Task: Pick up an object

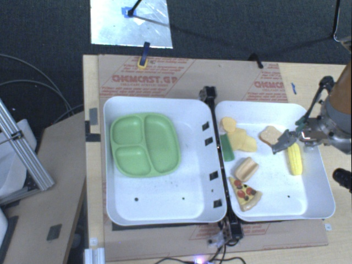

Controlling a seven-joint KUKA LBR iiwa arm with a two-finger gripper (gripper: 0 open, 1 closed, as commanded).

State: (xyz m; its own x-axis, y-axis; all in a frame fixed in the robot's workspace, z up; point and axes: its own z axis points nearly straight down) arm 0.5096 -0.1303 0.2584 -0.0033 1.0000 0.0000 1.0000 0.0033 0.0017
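The right bin [313, 202] holds toy food. A bread slice [269, 135] lies near its middle, with a yellow corn cob [295, 159] just to its right. Pale yellow chips [240, 139] sit by the divider, next to a green piece [226, 147]. Toward the front lie a hot dog bun [246, 169] and a pizza slice [246, 193]. My gripper [291, 139] reaches in from the right and hangs between the bread slice and the upper end of the corn cob. Nothing shows as held in it.
The left bin [187, 191] carries a green divided plate [145, 145]. A raised divider with black clips [212, 142] separates the two bins. The arm's grey wrist [335, 120] stands over the right bin's right rim.
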